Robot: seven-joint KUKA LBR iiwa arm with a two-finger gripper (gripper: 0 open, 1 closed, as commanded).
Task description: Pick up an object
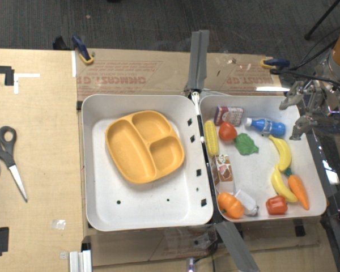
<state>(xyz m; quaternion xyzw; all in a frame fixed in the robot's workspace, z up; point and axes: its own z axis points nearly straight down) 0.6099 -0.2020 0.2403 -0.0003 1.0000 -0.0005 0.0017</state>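
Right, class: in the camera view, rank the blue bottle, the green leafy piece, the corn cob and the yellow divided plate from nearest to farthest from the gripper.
From the gripper, at the right bin's far right corner:
1. Blue bottle, just to its left.
2. Green leafy piece, mid-bin.
3. Corn cob, along the right bin's left wall.
4. Yellow divided plate, in the left bin.

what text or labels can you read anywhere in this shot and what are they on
"CHEMICAL GE...": red print on the cardboard sheet behind the bins, upside down and mirrored, so only partly legible.
More red print on the cardboard behind the right bin: too faint to read.
Small carton in the right bin: has a printed label, too small to read.
Packet near the blue bottle: printing blurred, unreadable.
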